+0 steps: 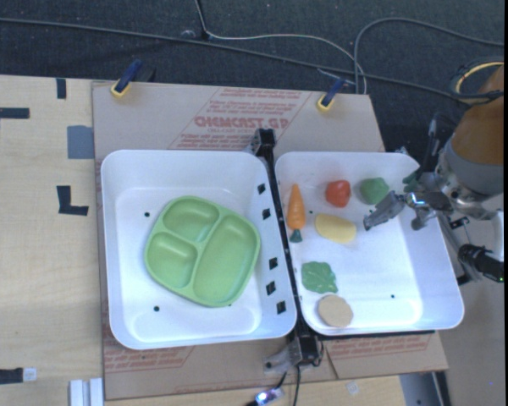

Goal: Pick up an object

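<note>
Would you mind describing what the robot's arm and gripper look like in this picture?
The arm has a rounded orange band above a grey and silver metallic wrist. The two-finger gripper is dark grey metal, with slim angular fingers. Its body shows small black fittings, and a yellowish cable loops beside the orange band.

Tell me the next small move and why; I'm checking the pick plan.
Probably lower the hand toward the yellow piece just left of it. The hand hovers over the right bin, near its far right part, with nothing visibly held.
</note>
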You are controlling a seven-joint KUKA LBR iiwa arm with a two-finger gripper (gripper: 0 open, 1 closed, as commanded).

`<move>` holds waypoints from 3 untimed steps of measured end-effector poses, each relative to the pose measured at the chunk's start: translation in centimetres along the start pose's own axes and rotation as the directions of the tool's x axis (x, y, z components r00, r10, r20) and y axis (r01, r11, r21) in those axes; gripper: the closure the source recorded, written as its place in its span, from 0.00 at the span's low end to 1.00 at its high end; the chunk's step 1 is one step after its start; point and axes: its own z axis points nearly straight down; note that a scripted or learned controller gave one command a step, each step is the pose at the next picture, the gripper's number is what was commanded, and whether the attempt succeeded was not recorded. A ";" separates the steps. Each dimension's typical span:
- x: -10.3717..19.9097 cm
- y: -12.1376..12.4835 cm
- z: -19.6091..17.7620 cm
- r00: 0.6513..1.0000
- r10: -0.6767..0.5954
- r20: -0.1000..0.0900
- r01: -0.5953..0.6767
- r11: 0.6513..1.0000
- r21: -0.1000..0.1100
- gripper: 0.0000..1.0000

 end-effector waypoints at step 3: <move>0.9 0.5 10.1 1.000 -0.004 0.002 0.004 1.000 -0.007 0.00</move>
